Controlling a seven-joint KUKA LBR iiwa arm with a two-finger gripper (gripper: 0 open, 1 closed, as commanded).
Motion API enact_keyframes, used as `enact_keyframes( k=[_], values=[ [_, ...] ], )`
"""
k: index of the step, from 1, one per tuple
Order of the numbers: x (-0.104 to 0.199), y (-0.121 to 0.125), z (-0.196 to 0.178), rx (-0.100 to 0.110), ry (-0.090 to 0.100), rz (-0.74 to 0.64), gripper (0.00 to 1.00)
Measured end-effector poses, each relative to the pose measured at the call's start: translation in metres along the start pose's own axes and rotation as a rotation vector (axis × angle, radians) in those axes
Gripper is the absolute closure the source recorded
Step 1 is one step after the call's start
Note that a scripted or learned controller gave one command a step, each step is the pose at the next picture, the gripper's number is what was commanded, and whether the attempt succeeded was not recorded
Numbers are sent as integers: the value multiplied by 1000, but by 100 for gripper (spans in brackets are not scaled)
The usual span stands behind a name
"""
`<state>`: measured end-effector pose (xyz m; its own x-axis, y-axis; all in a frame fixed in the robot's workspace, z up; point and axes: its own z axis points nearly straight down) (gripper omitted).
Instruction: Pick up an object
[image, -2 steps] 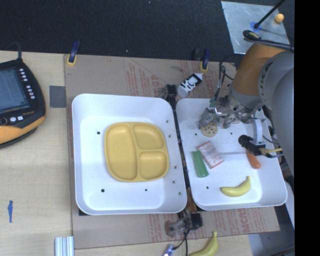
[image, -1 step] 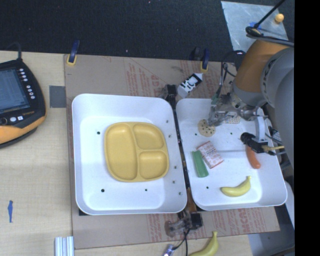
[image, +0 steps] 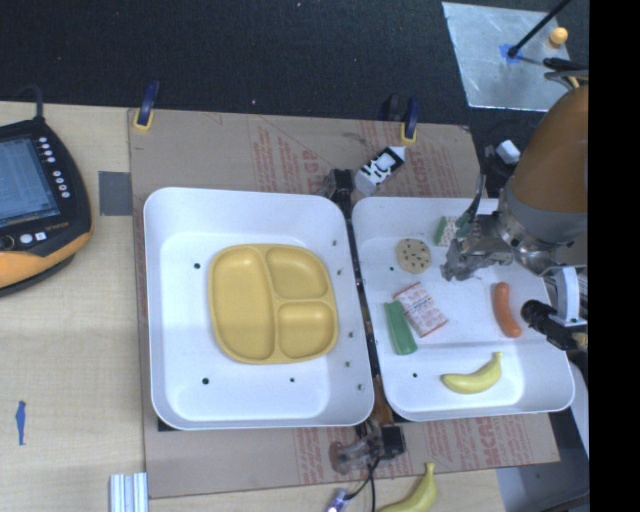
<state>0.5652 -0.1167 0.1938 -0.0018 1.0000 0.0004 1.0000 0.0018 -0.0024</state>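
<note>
The right-hand shallow white plastic bin (image: 560, 395) holds five small things, any of which would serve the task: a round brown cookie with dark specks (image: 411, 255), a flat white-and-red printed packet (image: 421, 308), a narrow green rectangular block (image: 401, 328), a smooth orange-red sausage-shaped piece (image: 507, 308) and a curved yellow banana (image: 473, 376). All look like light play-food, so weight should be no trouble; the difficulty is shape and surface. The cookie is low and stiff, best pinched across its width. The packet lies flat and probably flexes, offering little edge to catch, and its lower left corner touches the green block, so those two may drag each other. The sausage piece and the banana are rounded and likely slick, and would sit most securely if taken across their middle, at right angles to their length. The grey metal end effector (image: 462, 252) hangs low over the upper part of that bin; whether it is released or clenched I cannot tell, since the wrist hides its tips, and nothing is visibly caught in it. The cookie lies just beside it toward the left bin, the nearest candidate; the sausage piece is near on the other side and lower in the view, the packet and block are below it, and the banana is farthest, by the bin's near wall. The left white bin (image: 175, 400) carries a yellow divided plate (image: 270, 302).
</note>
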Motion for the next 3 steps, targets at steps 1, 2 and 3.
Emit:
enact_keyframes(
  k=[1, 2, 3],
  values=[
    [0, 0, 1, 2, 0, 0, 0],
    [4, 14, 8, 0, -1, -3, 0],
    [9, -2, 27, 3, -1, -2, 0]
  ],
)
